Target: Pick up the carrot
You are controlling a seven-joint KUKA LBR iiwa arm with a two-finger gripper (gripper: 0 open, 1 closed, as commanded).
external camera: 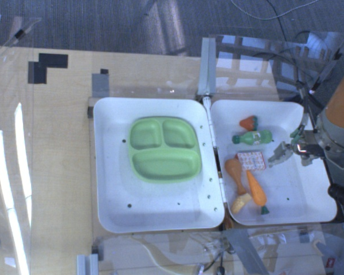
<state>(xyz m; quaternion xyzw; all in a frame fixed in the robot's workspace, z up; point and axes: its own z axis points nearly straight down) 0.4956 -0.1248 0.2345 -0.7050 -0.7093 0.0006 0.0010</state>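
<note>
Starting at the left, the pale wooden desk (57, 171) carries two white bins. The left bin (109, 205) holds a green divided plate (163, 149), lying flat in its middle. The right bin (309, 205) holds the loose toys: a drumstick (236, 173), a small patterned card (250, 161), a green bottle (253, 137) on its side, and a small orange-and-green piece (249, 122) above it. The carrot (255, 189) lies in the lower half, tip up-left, green stub down-right, touching the drumstick. Right of the card hangs the claw (286, 150), apart from the carrot, gripping nothing; whether it is spread or closed I cannot tell. Being crowded, the carrot probably needs a careful approach.
</note>
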